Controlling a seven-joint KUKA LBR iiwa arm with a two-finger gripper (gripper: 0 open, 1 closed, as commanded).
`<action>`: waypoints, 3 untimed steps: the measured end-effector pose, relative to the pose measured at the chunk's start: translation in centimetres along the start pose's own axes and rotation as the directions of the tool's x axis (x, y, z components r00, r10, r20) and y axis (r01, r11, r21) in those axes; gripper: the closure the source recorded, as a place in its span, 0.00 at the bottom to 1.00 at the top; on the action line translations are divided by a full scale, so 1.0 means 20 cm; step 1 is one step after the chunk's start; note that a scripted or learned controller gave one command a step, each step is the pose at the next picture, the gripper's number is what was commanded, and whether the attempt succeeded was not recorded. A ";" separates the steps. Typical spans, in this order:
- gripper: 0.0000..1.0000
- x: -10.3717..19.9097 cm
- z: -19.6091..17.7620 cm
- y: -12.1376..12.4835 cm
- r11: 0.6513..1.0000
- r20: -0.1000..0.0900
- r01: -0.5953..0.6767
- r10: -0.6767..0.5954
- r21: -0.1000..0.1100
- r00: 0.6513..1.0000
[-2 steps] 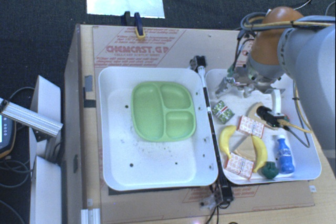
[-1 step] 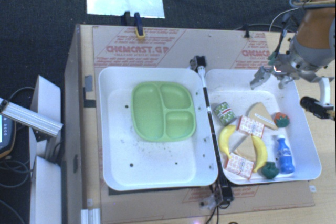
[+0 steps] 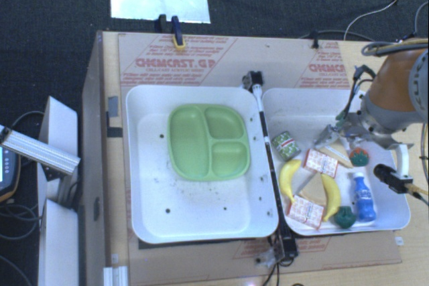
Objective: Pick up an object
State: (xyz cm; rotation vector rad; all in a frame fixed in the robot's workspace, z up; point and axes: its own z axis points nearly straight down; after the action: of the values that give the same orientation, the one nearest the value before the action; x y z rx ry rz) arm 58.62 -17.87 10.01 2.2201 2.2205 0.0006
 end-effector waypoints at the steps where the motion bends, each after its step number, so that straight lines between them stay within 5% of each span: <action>1: 0.00 -0.14 -0.31 -0.06 1.000 0.002 0.000 0.000 -0.003 1.000; 2: 0.00 -0.14 0.00 -0.13 1.000 0.001 0.000 0.000 -0.002 1.000; 3: 1.00 -0.14 -0.05 -0.13 1.000 0.001 0.002 -0.002 -0.003 1.000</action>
State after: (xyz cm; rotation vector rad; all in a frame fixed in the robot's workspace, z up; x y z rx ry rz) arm 56.12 -20.68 10.96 2.2162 2.2207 0.0029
